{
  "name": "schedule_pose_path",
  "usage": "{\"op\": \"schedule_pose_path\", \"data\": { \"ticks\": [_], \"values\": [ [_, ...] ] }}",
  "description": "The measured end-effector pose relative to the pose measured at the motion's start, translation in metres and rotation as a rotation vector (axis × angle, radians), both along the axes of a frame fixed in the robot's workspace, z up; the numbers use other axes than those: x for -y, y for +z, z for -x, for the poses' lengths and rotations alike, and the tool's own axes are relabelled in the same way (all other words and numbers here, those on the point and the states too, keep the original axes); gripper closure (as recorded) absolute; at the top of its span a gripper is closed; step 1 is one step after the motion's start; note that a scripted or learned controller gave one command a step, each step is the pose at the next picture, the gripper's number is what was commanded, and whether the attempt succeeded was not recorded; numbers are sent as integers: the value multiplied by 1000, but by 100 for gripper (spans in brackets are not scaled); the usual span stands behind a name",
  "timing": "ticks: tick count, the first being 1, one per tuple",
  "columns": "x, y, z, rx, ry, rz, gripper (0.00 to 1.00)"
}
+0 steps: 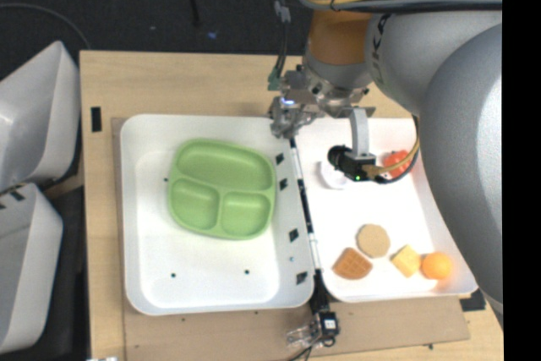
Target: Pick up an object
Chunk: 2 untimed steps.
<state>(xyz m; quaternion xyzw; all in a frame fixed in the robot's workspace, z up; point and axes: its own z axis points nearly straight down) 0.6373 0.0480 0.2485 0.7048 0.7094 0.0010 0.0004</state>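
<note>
Waffle piece (352, 265) nr front rim, long axis left-right.

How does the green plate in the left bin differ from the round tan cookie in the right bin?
The green plate is far larger than the tan cookie. The plate is pale green and split into three compartments; the cookie is a plain tan disc. The plate lies alone in the left bin, while the cookie sits among other small food pieces in the right bin. Both lie flat on a white bin floor.
</note>
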Motion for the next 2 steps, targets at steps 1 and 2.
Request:
{"op": "schedule_pose_path", "data": {
  "ticks": [1,2],
  "values": [
    [-40,-17,-8,0,-1,1,100],
    [-38,-16,-8,0,-4,2,0]
  ]
}}
